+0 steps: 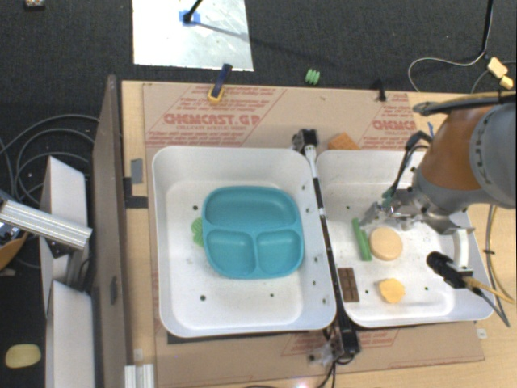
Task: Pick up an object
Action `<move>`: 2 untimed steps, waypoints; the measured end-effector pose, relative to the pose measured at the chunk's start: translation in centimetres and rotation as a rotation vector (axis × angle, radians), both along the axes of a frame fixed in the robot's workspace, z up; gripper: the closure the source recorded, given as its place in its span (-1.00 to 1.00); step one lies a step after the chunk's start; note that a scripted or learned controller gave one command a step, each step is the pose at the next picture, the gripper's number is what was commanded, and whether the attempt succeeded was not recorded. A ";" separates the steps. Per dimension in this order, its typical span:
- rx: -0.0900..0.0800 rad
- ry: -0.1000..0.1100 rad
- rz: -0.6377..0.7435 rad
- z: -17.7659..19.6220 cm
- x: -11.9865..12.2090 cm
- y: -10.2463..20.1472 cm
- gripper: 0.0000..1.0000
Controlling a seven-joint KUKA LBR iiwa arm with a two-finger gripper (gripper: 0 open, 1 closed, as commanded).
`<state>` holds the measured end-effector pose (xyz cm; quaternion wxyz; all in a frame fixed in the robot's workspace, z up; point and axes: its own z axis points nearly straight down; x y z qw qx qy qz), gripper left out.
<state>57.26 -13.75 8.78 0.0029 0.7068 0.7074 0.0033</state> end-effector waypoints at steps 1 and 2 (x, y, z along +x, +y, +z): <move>0.002 0.008 0.006 4.6 -3.3 4.4 -1.00; -0.005 0.000 0.000 -0.1 -3.5 3.9 -1.00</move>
